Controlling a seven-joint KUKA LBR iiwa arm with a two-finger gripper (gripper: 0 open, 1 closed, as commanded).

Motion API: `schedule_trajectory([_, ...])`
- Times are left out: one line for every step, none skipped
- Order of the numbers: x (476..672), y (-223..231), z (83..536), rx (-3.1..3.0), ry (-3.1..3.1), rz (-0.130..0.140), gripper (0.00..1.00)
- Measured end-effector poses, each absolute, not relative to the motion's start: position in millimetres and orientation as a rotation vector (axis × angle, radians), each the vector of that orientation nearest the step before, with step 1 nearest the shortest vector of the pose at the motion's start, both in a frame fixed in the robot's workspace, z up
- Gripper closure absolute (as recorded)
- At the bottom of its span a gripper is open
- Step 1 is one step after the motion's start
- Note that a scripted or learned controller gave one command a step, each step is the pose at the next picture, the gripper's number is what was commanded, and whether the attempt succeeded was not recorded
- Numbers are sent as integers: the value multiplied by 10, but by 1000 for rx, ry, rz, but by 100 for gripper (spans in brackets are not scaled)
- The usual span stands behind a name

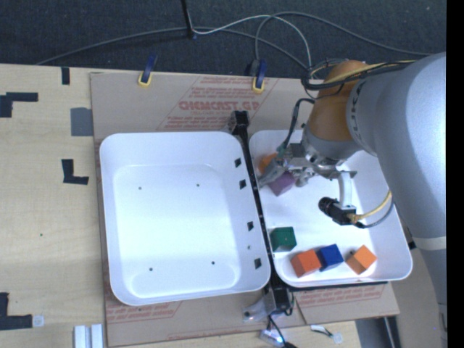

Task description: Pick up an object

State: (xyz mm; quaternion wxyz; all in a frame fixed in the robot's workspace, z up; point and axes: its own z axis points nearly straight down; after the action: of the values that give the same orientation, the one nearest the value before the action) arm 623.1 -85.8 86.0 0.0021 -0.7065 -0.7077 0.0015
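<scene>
My gripper [288,169] is low over the upper left part of the right bin [391,267], reaching in from the right. A purple block [281,185] lies right at its tip, partly covered by it. Whether the block is gripped or just touched is not visible. A small orange piece [266,162] sits just left of the gripper by the bin's left wall. Along the near side of the right bin lie a green block [283,238], an orange block [305,262], a blue block [330,256] and another orange block [361,259].
The left bin [116,158] stands beside the right one, joined by a black clipped divider [250,194]. Cables [290,35] run over the back of the bench. A black fitting with a hose [337,210] hangs off the wrist over the right bin.
</scene>
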Motion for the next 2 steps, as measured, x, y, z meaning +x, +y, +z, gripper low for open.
schedule_trajectory([6245,-870,990,-2221,-2222,0,100])
schedule_trajectory([6340,36,1928,-2215,-2232,-11,100])
